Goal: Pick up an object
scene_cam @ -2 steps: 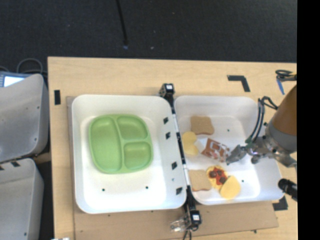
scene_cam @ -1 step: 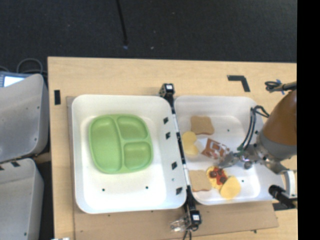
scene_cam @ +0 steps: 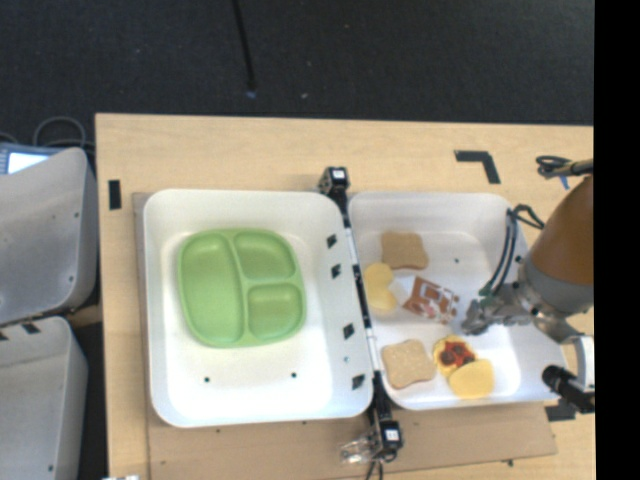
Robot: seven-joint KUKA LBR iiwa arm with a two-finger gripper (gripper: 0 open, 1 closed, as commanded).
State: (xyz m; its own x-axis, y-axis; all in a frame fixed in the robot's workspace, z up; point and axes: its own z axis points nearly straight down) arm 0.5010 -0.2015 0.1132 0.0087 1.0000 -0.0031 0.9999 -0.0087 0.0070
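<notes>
A pale wooden bench (scene_cam: pixel 250 153) with a flat, matte top carries 2 shallow white plastic bins with rounded corners, set side by side. The left bin (scene_cam: pixel 160 368) holds a smooth green plate (scene_cam: pixel 241 287), a rounded square moulded into 3 compartments. The right bin (scene_cam: pixel 470 213) holds toy food: 2 tan bread slices, one (scene_cam: pixel 404 250) near the far wall and one (scene_cam: pixel 408 363) near the front wall, a glossy yellow piece (scene_cam: pixel 378 286) at the left side, a brown-and-white bacon strip (scene_cam: pixel 431 299) in the middle, and a yellow round piece (scene_cam: pixel 472 379) beside a red-topped bit (scene_cam: pixel 456 352). The grey arm (scene_cam: pixel 560 258) with its orange band reaches over this bin; its gripper (scene_cam: pixel 473 318) sits low between bacon and red-topped bit, and whether it is spread or pinching anything cannot be told.
</notes>
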